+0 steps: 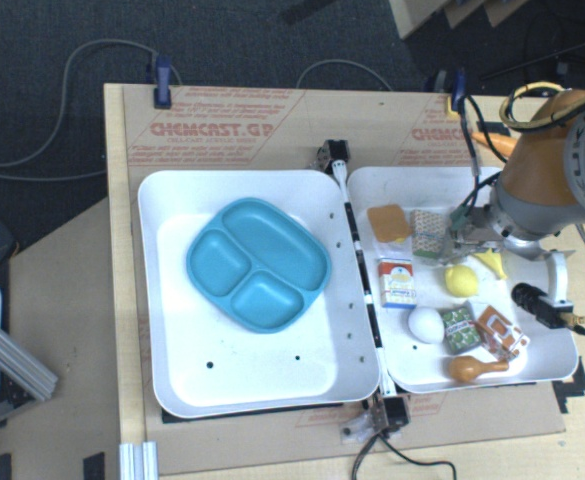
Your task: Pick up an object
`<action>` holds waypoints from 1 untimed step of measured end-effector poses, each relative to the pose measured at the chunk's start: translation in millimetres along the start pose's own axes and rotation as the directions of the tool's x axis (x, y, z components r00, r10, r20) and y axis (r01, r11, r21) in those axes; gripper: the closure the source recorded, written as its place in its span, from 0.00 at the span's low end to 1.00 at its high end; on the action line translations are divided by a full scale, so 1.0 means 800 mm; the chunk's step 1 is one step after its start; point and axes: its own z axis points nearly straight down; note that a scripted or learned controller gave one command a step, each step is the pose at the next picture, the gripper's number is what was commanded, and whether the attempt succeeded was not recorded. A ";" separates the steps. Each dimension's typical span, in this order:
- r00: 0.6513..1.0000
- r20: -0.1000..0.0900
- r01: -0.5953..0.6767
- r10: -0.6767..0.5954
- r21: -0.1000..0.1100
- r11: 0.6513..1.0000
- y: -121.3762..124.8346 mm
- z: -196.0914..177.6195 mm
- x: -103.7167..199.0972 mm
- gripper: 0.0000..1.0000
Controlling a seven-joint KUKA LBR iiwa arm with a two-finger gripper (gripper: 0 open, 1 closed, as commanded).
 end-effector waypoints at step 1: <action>1.000 0.000 0.000 0.000 0.001 1.000 0.000 0.001 0.000 0.00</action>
